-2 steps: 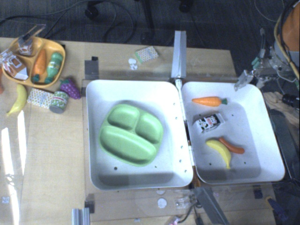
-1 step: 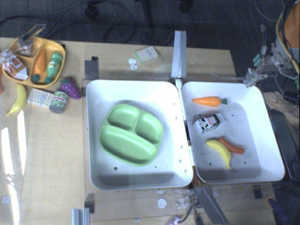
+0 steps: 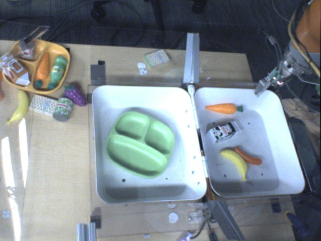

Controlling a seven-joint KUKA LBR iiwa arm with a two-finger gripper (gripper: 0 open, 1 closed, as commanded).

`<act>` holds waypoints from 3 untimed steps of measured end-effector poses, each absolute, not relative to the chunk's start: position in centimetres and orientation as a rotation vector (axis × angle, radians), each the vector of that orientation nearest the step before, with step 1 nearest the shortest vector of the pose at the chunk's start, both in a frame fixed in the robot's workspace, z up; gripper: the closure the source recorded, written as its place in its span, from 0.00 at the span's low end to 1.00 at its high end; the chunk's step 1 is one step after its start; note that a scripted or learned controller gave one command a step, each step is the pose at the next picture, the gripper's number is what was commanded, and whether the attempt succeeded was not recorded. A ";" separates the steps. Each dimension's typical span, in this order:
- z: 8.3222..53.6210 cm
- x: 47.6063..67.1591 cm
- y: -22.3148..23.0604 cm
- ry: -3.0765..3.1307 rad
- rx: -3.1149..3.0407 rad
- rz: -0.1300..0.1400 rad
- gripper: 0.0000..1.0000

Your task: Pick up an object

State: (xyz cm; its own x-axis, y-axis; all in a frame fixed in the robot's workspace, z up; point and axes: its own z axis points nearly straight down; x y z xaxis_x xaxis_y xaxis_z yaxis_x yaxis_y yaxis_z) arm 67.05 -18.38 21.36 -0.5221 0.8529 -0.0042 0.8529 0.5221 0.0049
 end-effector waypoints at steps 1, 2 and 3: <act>19.9 67.0 -20.1 2.551 1.824 0.004 1.00; 19.9 67.1 -20.1 2.550 1.824 0.004 0.00; 19.0 67.0 -20.5 2.374 2.050 0.003 0.00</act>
